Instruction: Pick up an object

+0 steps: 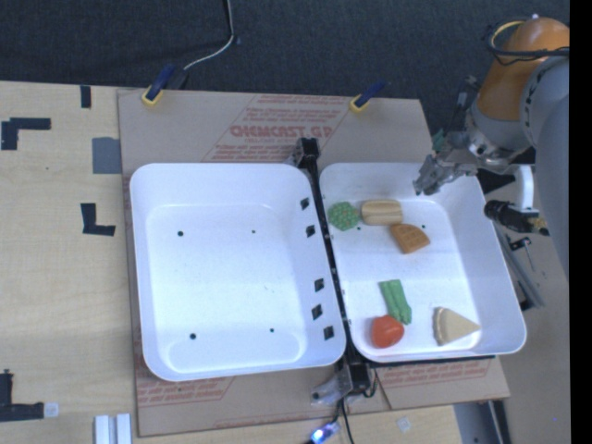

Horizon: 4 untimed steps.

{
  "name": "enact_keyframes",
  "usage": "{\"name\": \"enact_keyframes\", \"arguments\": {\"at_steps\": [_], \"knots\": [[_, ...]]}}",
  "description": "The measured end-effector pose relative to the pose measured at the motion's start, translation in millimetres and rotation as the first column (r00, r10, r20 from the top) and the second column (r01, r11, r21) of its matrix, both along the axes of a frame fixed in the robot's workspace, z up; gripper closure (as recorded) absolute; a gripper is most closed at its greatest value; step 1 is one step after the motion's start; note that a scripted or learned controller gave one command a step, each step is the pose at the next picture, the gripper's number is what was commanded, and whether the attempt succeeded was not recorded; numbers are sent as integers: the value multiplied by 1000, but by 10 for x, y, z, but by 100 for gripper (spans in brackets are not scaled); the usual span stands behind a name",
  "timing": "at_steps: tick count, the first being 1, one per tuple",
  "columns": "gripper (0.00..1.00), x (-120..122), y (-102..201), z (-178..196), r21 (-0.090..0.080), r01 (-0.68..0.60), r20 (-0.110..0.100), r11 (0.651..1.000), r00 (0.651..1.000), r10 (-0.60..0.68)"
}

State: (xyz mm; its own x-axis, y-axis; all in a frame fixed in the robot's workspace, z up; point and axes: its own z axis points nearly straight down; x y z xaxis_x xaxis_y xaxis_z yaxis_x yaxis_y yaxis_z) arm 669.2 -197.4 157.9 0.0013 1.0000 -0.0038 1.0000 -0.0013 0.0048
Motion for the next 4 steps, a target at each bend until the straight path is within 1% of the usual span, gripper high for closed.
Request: {"name": "enact_keyframes", "arguments": {"at_steps": [1,2,3,4], "knots": [[0,-9,29,-43,2,-2,-6,1000,1000,2],[0,-295,478,-770,4,-4,-8,1000,1000,4],[100,-273,458,-624,1,-4,-3,1000,1000,4],[0,-275,457,-630,1,-4,-4,1000,1000,4]]}}
